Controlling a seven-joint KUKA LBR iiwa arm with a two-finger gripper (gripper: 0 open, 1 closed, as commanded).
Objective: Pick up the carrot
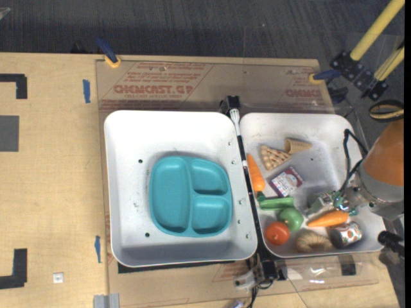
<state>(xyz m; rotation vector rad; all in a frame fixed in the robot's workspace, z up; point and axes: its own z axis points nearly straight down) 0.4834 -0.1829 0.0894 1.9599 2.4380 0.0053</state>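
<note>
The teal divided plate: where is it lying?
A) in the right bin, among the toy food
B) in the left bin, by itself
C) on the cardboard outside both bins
B: the teal divided plate lies in the left bin, and the toy food sits in the right bin.

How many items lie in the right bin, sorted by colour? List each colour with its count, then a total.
Orange: 2, carrot by the left wall and carrot near the claw
Green: 1, pepper
Red: 1, tomato
Tan or brown: 3, waffle, cone, potato
Purple and white: 1, packet
Silver: 1, can
Total: 9
</note>
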